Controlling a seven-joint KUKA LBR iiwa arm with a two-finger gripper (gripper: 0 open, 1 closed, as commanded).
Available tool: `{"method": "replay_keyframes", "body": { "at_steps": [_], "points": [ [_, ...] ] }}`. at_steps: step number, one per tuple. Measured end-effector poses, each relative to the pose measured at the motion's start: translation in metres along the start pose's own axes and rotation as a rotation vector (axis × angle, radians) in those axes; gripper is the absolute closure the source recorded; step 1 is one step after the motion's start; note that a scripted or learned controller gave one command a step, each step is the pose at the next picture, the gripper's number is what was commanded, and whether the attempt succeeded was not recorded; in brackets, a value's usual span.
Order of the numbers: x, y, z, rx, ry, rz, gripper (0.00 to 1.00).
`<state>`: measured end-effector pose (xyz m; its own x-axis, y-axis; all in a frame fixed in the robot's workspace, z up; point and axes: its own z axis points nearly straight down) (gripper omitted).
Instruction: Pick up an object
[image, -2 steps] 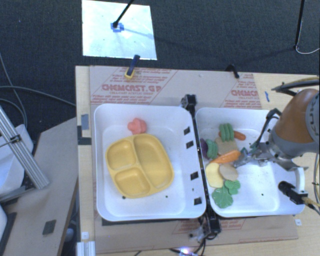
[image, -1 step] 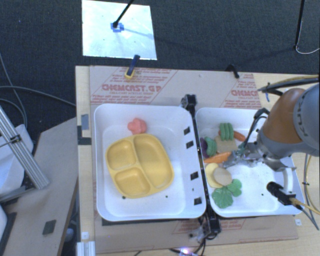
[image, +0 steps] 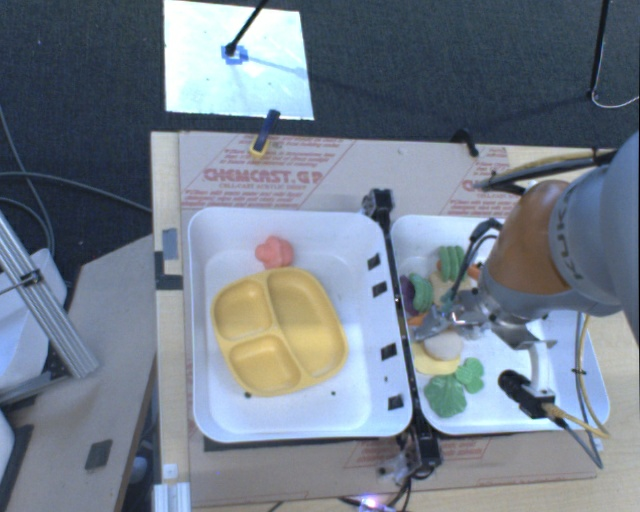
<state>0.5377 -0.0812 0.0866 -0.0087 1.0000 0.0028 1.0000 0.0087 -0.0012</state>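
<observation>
The table runs under everything, its brown top printed with red lettering, and its right end is covered by the arm. That arm is the biggest thing above it: a grey body with an orange band, cut off by the right edge of the view, bending down over the right bin. It hides much of that bin's upper right half.

The left bin is white and shallow, and lies just beside the right one, the two joined along a dark strip with black clips. In it rests a yellow tray with three compartments, turned at a slant. Just above the tray, touching its upper edge or very near it, is a small pink toy (its shape is too soft to name).

In the right bin a heap of small play food lies along the left side: green and orange pieces at the top, a purple bit against the wall, a pale round piece lower down on something yellow, and a green leafy piece below that.

The claw is low over the heap, right above the pale round piece. Its metal tips blur into the toys, so I cannot tell whether it is open, closed or gripping anything.
</observation>
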Motion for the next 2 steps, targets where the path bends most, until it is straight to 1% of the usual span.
{"method": "replay_keyframes", "body": {
  "at_steps": [1, 2],
  "points": [
    [0.071, -0.002, -0.103, -0.011, -0.001, -0.003, 0.00],
    [-0.029, 0.036, -0.046, -0.002, -0.008, 0.015, 0.00]
  ]
}}
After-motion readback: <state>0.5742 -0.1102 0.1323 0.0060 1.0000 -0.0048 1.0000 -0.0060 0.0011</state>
